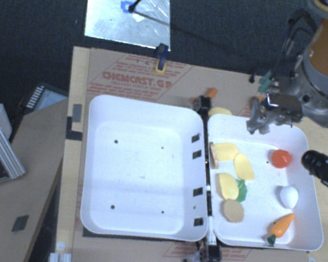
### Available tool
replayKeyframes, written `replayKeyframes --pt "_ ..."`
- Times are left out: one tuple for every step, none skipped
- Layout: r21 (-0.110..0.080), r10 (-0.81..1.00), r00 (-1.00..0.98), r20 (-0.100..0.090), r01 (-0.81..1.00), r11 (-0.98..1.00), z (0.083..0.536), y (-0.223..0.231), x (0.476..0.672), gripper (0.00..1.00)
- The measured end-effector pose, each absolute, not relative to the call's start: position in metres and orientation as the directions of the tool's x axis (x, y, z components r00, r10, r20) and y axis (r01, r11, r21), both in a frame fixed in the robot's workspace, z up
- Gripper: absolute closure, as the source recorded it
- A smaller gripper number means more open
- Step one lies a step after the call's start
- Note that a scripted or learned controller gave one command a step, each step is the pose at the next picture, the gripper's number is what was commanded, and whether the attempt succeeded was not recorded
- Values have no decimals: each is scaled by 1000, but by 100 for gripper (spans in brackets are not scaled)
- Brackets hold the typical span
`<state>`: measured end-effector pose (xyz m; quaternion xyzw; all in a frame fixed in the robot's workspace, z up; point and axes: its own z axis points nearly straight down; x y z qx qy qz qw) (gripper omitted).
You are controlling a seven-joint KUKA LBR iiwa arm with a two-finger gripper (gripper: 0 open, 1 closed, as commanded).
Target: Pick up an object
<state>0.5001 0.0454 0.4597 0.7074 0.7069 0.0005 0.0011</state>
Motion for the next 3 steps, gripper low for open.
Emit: replayKeyframes --pt "4 1000 0 -1 1000 0 465 48 522 100" --pt "2 1000 -2 0 1000 2 460 50 494 100" --pt "2 1000 1 0 1000 -1 451 45 487 100"
